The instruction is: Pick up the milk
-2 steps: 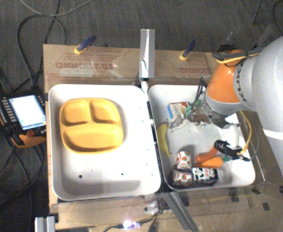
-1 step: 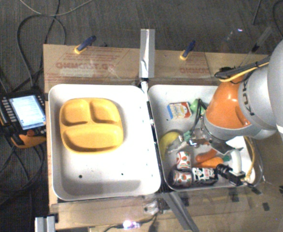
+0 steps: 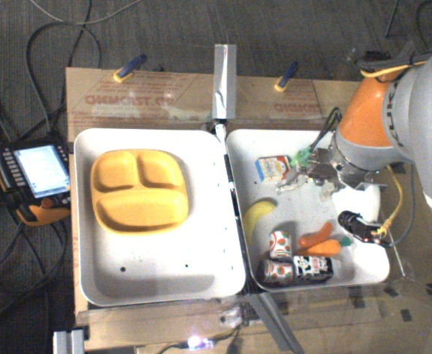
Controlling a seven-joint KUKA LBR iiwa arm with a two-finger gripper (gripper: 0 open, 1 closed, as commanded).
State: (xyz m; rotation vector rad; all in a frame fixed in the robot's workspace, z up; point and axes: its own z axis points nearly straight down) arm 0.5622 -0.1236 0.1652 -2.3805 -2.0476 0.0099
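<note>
Closing on the milk (image 3: pixel 274 168), which lies at ten o'clock in the right bin (image 3: pixel 378 271), the pincer (image 3: pixel 313 169) hangs beside it; grip state unreadable; next: descend squarely over the carton.

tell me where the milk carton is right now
The milk carton lies in the right bin, near its upper left, above the banana and just left of the tool.

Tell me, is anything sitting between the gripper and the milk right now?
Nothing visible blocks it. The milk lies at the back left of the right bin, and the gripper hangs just to its right. A small green item lies right by the gripper, close to the milk's right end.
</note>
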